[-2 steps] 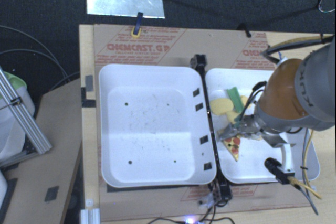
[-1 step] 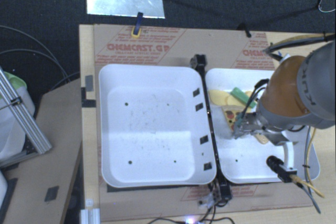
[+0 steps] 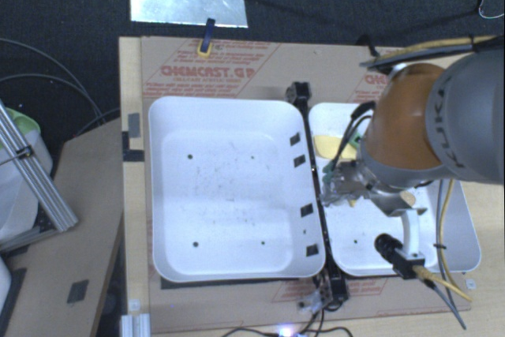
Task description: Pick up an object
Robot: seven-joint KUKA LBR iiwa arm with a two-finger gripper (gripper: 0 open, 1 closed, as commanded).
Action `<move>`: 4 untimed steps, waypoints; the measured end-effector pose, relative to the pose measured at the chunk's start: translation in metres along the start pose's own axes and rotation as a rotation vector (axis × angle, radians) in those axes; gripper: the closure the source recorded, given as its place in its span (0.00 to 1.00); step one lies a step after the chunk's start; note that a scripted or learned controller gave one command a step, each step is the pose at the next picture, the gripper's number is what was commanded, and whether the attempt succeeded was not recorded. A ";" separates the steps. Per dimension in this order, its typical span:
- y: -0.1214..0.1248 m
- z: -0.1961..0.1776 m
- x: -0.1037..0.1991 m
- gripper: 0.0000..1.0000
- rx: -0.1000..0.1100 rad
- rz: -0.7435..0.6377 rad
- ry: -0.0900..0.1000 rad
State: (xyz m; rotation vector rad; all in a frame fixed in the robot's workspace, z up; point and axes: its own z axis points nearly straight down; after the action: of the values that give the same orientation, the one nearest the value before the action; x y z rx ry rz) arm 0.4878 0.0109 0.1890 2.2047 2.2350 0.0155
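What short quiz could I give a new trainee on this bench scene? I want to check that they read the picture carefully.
1. True or false: the arm hangs over the left bin.
2. Which colour is the object beside the arm in the right bin: A yellow, B blue, C red?
3. Fill in: black clips line the left bin's ____ wall.

Key: 1 false; 2 A; 3 right.
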 end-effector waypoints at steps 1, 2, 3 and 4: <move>0.002 -0.090 0.022 1.00 -0.004 0.005 -0.003; 0.003 -0.265 0.014 1.00 -0.014 0.008 -0.003; 0.012 -0.139 0.047 1.00 0.018 0.010 -0.006; 0.002 -0.210 0.079 1.00 0.000 0.006 -0.002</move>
State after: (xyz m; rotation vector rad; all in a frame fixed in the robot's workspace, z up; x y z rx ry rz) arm 0.4869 0.0889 0.3998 2.2097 2.2274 0.0136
